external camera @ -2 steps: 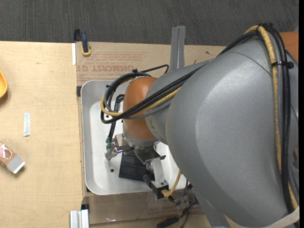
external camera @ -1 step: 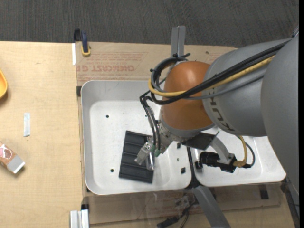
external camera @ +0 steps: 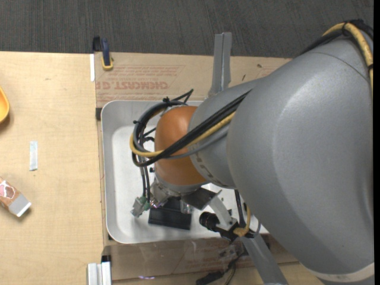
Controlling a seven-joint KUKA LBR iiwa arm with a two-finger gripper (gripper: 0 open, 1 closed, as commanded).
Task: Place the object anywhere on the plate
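Arm's down over the white bin (external camera: 116, 177), hand (external camera: 169, 215) buried under the wrist, can't tell its state. Object & plate hidden beneath, prob. in that bin. Weight, stiffness, grip spot: no way to judge yet.

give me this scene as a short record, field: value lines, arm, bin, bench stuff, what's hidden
arm: grey KUKA arm with orange band, reaching in from the right, over the bin
gripper: black gripper assembly low over the bin's near edge; finger state cannot be told
bin: shallow white bin, mostly covered by the arm
bench: tan wooden bench top
loose items: small white strip; red-and-white wrapped piece at left edge
hidden: plate and task object cannot be made out
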